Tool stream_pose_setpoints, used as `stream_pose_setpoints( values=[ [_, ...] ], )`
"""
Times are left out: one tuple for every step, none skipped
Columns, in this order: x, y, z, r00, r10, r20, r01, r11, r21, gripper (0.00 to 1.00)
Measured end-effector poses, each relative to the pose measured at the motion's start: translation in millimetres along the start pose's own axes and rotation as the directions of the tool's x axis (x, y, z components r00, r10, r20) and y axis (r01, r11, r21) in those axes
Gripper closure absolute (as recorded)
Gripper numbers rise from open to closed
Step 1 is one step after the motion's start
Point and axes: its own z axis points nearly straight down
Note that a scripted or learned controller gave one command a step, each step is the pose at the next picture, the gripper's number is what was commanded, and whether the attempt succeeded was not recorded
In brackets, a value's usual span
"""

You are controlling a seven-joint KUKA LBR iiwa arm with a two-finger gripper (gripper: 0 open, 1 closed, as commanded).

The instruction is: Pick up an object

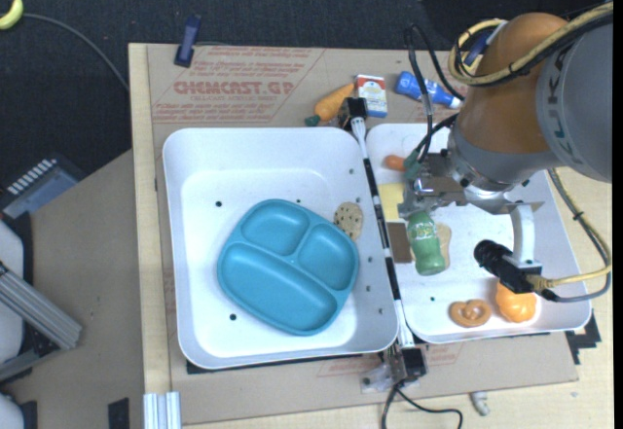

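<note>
My gripper hangs over the left half of the right bin, under the arm's orange band. A green bottle-like object pokes out right below it, its top end touching the gripper's tip. The arm's body hides how the two meet. A pale yellow piece lies by the bin's left wall. Near the front wall are a brown pretzel and an orange object. A small orange-red bit lies at the back left.
The left bin holds a blue divided plate and a round cookie by its right wall. Behind the bins lie an orange item, a small carton and a blue item.
</note>
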Motion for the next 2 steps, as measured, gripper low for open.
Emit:
stream_pose_setpoints(
  values=[
    [10.4, 104.0, 15.7, 1.000, 0.000, 0.001, 0.000, 1.000, -0.003, 1.00],
    [43.8, 100.8, 16.6, 1.000, -0.001, 0.000, 0.001, 1.000, -0.001, 1.00]
  ],
)
